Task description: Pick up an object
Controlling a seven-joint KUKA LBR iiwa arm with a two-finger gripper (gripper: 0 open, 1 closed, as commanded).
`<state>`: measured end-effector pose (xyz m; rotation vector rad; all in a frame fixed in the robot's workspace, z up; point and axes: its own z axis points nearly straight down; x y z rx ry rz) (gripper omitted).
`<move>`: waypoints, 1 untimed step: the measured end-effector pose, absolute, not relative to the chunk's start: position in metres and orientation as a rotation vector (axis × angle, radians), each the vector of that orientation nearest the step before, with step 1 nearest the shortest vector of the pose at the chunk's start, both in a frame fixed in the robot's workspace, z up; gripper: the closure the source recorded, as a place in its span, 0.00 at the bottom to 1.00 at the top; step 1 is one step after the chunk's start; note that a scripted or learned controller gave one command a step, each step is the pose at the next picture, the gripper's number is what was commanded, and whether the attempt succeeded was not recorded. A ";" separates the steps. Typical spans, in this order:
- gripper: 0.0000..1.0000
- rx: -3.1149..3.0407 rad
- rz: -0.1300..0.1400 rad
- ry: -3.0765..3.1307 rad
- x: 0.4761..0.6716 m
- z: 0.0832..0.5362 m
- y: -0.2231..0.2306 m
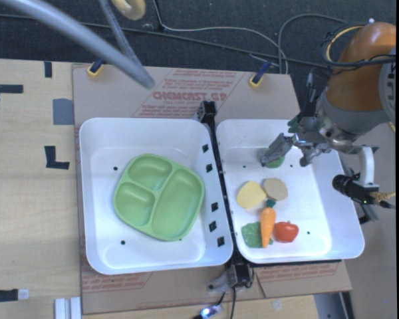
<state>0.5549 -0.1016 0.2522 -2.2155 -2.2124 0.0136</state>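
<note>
The carrot [268, 225] hides part of a green item [251, 234]; arm [359, 78] cut off at right.

The arm [359, 78] reaches in from the right (grey, with its orange band uppermost), wrist bent down and leftward. Its gripper [289, 153] hangs low with the jaws spread apart, nothing between them.

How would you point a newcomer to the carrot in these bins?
Start at the right-hand bin, the one the arm reaches into. Near its front sits a cluster of toy food. The carrot is the long orange piece with a green top, standing between a green leaf and a red tomato.
</note>
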 end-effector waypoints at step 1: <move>0.00 -2.218 0.002 -2.222 0.557 0.259 -0.101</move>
